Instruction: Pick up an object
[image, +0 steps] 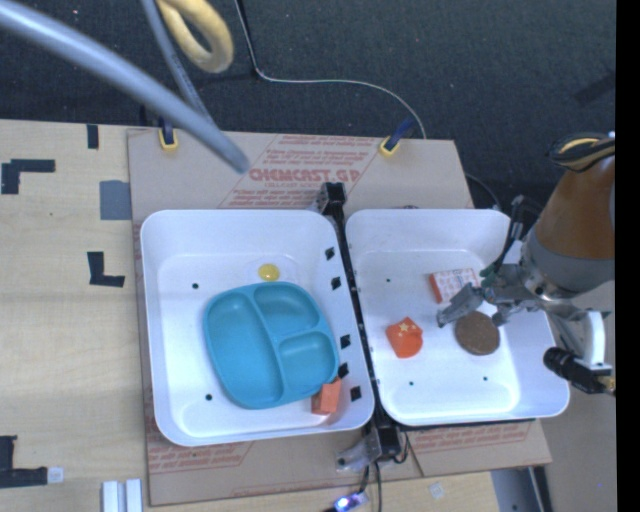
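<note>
Brown disc (478, 335) in the right bin (520, 400), lying flat, directly under the gripper (478, 305). Just beside it to the left, a red-orange lump (405, 338); farther back, a red-and-white packet (452, 283). Fingers spread, one reaching left, one right, straddling the disc's far edge, nothing pinched. Likely a short straight drop, then close. No long axis to align with: round.
</note>
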